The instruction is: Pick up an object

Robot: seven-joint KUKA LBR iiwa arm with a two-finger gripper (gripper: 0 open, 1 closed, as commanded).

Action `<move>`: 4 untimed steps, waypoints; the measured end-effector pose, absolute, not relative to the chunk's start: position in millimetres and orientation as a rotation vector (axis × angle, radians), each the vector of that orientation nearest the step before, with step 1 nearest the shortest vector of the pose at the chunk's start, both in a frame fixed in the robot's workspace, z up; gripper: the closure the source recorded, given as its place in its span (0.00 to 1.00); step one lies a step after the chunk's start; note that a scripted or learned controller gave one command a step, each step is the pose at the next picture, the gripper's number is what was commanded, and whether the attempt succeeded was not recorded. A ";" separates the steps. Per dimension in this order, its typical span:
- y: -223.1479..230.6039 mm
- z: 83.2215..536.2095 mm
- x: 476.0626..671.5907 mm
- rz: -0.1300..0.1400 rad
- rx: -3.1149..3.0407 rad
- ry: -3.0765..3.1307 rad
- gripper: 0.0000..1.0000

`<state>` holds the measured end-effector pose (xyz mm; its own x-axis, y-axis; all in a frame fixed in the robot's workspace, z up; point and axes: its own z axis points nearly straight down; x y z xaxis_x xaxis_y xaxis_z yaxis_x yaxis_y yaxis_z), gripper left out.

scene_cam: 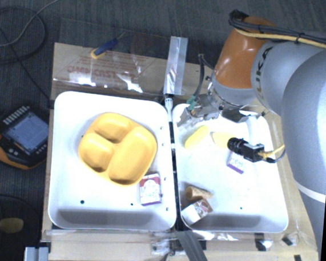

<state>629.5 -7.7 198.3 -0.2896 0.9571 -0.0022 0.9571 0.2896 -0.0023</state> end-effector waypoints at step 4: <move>-91.9 182.9 567.0 -0.002 1.818 2.563 0.00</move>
<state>567.0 -91.9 182.9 -0.3306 0.9438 0.0000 0.9438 0.3306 -0.0014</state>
